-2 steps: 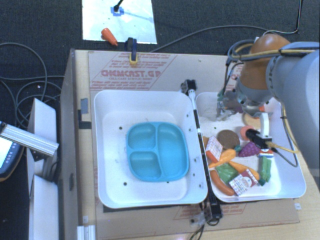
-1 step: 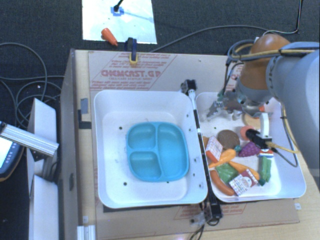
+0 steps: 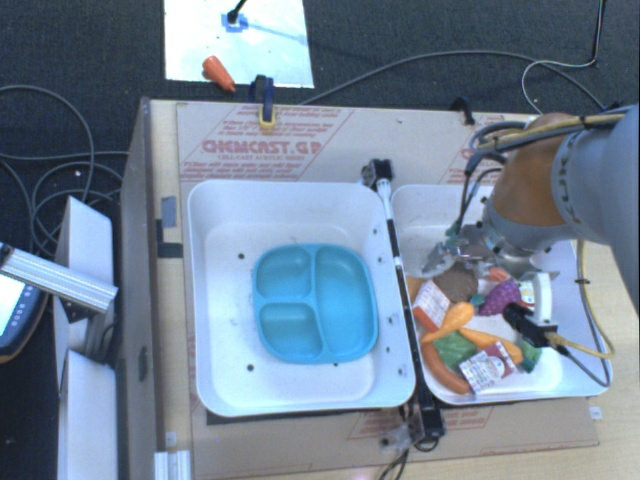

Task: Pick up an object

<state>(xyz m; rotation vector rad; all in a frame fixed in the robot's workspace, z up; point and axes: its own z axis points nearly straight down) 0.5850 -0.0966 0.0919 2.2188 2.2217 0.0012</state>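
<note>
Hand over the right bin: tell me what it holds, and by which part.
Cannot be told. The hand sits low over the toy food pile in the right bin, but no item shows between its fingertips.

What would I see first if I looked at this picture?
Probably the bright blue tray with three compartments, lying in the left white bin. Next, the heap of colourful toy food in the right bin, with the grey and orange robot arm reaching in over it.
</note>
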